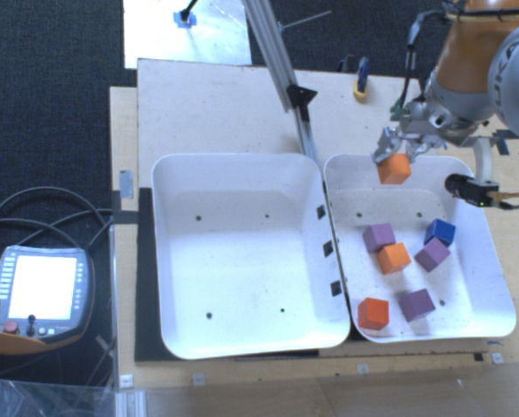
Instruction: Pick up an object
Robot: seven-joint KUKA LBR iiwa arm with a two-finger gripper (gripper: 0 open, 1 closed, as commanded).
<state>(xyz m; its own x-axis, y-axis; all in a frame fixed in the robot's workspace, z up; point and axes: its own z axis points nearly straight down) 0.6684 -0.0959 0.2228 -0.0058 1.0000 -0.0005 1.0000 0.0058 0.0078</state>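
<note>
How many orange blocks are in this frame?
3. One orange block sits between the gripper fingers above the right bin; one lies mid-bin among purple blocks; one near its front-left corner.

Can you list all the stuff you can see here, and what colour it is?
Bins: 2, white, side by side on the bench.
Purple blocks: 3, right bin.
Orange blocks: 2 lying in the right bin, 1 more held up in the claw.
Blue block: 1, right bin.
Tablet: 1, grey and orange, far left.
Arm: 1, grey and orange, from the right.
Claw: 1, over the right bin's far edge.
</note>
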